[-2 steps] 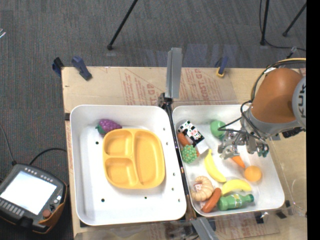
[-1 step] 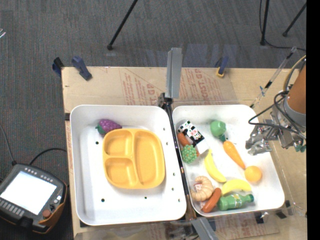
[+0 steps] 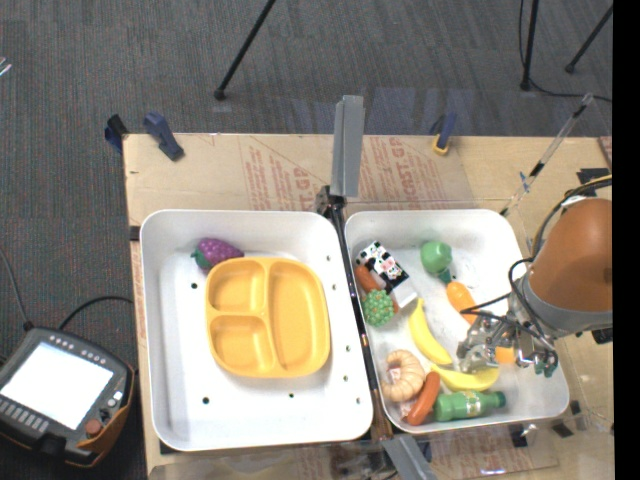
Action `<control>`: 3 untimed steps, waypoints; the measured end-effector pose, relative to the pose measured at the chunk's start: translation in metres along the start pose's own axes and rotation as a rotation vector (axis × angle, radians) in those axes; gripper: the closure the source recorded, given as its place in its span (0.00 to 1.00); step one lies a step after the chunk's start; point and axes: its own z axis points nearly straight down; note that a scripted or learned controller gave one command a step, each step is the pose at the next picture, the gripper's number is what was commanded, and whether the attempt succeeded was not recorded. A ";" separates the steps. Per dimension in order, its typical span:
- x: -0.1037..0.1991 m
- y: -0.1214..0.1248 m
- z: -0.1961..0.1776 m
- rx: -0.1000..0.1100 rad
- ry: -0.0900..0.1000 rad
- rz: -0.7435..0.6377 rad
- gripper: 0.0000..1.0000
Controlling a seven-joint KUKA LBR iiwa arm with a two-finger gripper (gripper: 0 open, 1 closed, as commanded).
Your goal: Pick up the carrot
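While the gripper (image 3: 497,346) hovers low in the right bin (image 3: 470,223), the carrot (image 3: 460,296) lies just up-left of it, apart. Whether it's clenched I cannot tell. Looks like the approach; next it must shift over the carrot and descend.

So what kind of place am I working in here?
Most likely a robotics lab test bench: two white bins of toy food on a clamped board, tripod legs on grey carpet, and a teach pendant on the floor.
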 end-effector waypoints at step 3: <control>0.024 0.041 -0.189 0.005 -0.010 -0.568 1.00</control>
